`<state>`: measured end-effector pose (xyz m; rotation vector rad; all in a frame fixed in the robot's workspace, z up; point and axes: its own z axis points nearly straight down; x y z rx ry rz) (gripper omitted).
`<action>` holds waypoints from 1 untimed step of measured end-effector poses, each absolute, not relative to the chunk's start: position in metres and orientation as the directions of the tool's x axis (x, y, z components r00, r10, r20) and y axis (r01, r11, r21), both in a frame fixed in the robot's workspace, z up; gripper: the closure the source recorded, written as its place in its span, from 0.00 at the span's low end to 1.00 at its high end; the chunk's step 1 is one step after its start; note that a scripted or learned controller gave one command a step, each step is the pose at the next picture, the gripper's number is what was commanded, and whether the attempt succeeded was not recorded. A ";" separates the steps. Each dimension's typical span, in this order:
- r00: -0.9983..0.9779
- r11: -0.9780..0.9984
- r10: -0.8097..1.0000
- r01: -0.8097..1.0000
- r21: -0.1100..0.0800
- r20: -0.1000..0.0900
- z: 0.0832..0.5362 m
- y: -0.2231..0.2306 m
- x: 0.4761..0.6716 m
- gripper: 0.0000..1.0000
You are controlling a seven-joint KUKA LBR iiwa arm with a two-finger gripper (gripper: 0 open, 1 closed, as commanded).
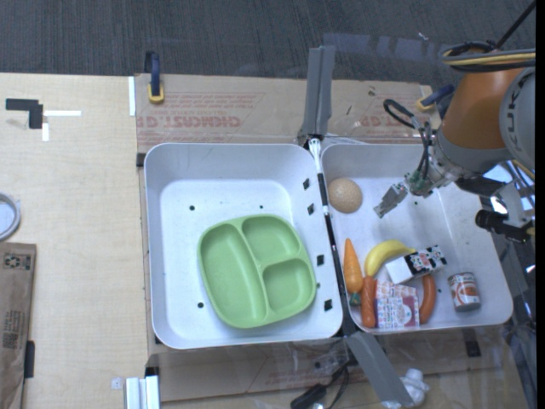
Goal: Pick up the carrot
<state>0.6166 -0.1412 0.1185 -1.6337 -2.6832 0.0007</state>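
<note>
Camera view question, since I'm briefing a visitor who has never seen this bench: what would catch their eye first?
Probably the green divided plate, lying alone in the left bin. Next, the cluster of food along the near side of the right bin: a carrot by the divider, a banana, a small can, with a tan ball farther back. Above that bin hangs the arm's orange band, its tool over bare bin floor.
</note>
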 end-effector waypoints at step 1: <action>-0.528 0.528 0.849 0.849 -0.001 0.001 0.091 -0.101 0.552 0.00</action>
